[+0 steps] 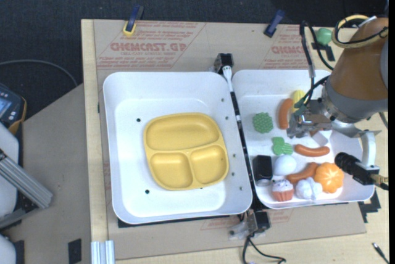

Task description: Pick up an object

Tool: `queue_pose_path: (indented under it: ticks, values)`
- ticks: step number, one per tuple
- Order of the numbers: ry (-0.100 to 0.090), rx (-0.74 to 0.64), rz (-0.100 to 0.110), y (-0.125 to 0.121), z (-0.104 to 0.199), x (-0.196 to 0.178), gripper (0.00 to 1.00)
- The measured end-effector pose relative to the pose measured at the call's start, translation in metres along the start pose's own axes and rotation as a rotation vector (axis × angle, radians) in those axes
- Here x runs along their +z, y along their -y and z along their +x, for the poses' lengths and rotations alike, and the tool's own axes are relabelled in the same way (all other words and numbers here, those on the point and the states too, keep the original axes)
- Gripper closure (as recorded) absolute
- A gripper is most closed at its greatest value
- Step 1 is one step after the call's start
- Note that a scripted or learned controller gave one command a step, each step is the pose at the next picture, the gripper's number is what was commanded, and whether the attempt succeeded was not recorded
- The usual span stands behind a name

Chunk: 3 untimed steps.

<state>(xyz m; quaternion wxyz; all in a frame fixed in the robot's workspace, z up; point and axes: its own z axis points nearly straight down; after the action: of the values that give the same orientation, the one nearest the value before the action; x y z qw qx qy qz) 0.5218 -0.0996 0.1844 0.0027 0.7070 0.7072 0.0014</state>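
Nearest camera: cupcake (pixel 283 189) and orange (pixel 329 177) at front of right bin (pixel 247 96), white egg (pixel 285 165) just behind. Gripper (pixel 302 124) low between two sausages (pixel 284 113) (pixel 311 149); fingers' state cannot be told. Yellow divided plate (pixel 184 150) in left bin (pixel 120 133).

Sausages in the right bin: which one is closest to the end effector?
The upright sausage by the green knobbly ball, just left of the end effector. The other sausage lies flat across the bin, below the end effector, above the orange.
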Motion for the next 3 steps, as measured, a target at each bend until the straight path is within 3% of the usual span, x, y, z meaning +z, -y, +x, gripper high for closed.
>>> queue_pose_path:
  ticks: [1,3]
  values:
    - [0.000,-0.001,-0.001,-0.002,0.000,-0.043,1.00]
    - [-0.003,-0.006,0.003,-0.037,0.093,-0.031,1.00]
